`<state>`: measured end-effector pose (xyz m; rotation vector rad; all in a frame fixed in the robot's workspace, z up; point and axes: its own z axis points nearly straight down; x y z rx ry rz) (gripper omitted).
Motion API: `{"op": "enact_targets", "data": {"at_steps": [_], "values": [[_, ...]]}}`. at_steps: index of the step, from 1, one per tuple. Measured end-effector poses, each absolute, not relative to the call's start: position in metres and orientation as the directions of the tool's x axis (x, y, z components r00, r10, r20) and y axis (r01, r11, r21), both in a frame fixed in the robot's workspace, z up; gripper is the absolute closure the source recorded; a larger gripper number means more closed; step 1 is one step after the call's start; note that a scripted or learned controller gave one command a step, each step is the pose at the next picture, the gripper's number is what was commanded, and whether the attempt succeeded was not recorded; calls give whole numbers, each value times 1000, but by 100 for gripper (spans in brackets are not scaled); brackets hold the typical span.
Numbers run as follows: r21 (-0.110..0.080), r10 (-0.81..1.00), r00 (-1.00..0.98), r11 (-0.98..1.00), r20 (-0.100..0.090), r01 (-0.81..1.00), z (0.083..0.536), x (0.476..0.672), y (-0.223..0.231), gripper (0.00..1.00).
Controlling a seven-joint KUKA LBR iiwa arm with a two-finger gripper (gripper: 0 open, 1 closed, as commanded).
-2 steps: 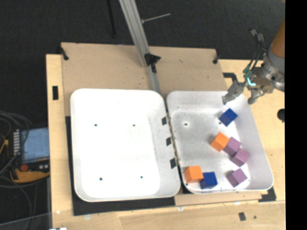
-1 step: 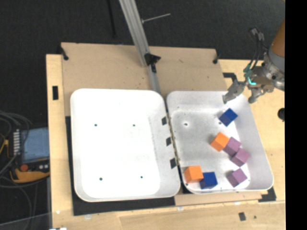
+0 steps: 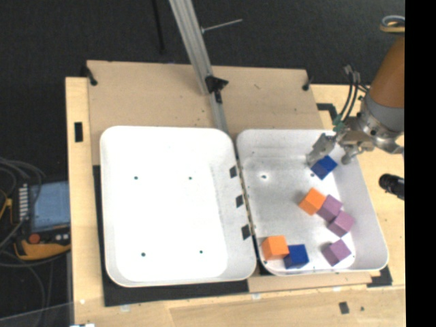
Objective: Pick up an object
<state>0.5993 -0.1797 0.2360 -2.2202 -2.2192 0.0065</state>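
Clearly hovered at the right bin's (image 3: 253, 148) far right edge: gripper (image 3: 332, 150) spread open around blue cube (image 3: 325, 167), seemingly not yet clamped. Risked clipping the cube's tilted corner on closing and nudging it toward orange cube (image 3: 313, 201).

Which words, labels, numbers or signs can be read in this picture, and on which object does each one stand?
No text is readable in this view.
The blocks in the right bin, such as the blue block near the end effector, have plain faces.
The blue device at the left edge of the bench may carry markings, but they are too small and blurred to read.
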Motion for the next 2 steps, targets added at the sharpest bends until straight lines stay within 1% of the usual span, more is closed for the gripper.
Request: {"op": "enact_targets", "data": {"at_steps": [1, 2], "values": [[-3, 1000, 3, -3, -2, 1000, 191, 605, -183, 0], [-3, 1000, 5, -5, -2, 1000, 149, 607, -183, 0]]}}
